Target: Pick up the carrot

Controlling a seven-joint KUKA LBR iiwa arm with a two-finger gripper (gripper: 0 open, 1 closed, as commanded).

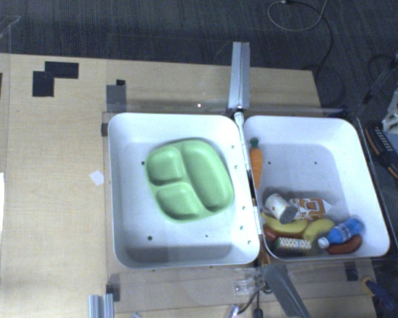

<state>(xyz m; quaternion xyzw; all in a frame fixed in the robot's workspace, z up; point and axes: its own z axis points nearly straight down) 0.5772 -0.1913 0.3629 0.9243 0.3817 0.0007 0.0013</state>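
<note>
An orange carrot [255, 165] with a small green top lies lengthwise against the left wall of the right bin [318, 138], its green end pointing to the back. It lies apart from the pile of items at the bin's front.
The left bin [129, 177] holds a green divided plate [188, 178]. At the front of the right bin lie a white can [279, 205], an orange-and-white carton [310, 207], bananas [298, 228], a blue-capped bottle [343, 232], a sausage [345, 246] and a dark bar [292, 245]. A metal post [239, 78] stands behind the bins.
</note>
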